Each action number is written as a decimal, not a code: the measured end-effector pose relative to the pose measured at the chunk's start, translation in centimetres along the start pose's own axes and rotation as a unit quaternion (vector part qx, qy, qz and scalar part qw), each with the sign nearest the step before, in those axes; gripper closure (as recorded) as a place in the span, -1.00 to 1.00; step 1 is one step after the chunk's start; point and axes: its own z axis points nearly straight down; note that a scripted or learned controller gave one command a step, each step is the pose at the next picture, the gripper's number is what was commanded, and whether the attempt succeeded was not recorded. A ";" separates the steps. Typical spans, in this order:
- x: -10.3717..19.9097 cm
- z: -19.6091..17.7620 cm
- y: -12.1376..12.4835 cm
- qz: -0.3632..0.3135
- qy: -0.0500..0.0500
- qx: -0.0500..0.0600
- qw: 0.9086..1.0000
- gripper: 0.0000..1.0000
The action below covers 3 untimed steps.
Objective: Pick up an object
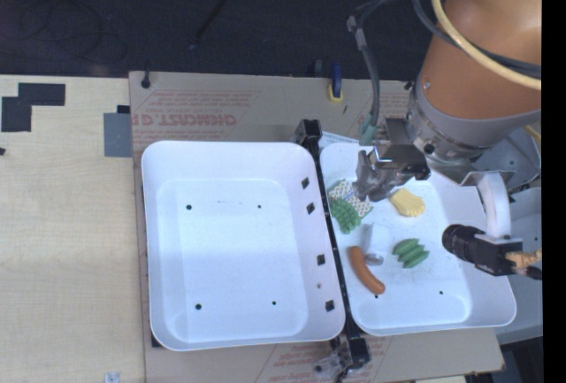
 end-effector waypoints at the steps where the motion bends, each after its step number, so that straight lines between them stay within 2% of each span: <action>1: 0.0 -0.9 0.0 -0.002 0.000 0.002 1.000 1.00; 2: 4.4 -5.9 0.7 0.000 0.001 -0.004 1.000 1.00; 3: 8.0 -12.5 -0.3 0.000 0.002 -0.004 1.000 1.00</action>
